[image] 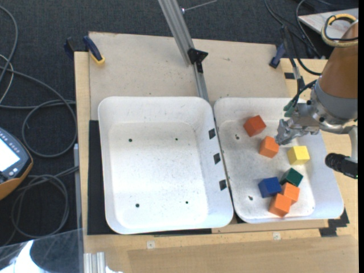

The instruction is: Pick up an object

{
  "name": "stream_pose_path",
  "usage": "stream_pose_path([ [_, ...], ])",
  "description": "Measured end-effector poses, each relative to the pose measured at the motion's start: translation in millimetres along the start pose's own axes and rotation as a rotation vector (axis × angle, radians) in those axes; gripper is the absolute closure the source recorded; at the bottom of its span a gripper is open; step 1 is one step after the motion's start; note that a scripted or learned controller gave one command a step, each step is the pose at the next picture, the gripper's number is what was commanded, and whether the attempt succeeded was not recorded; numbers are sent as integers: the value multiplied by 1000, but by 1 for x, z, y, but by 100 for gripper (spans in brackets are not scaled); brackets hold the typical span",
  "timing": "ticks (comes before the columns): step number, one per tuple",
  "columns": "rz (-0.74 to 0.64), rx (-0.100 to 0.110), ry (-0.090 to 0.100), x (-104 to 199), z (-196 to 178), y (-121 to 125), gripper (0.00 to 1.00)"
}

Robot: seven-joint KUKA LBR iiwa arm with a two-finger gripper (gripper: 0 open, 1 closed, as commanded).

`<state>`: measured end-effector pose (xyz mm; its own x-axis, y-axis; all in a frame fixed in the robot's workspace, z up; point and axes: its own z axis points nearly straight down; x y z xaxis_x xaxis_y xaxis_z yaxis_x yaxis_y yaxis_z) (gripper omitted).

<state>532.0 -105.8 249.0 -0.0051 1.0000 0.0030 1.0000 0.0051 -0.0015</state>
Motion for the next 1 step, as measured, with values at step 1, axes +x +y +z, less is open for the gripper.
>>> stream_pose_path([
  [1, -2, 0, 0, 55, 10, 3, 100],
])
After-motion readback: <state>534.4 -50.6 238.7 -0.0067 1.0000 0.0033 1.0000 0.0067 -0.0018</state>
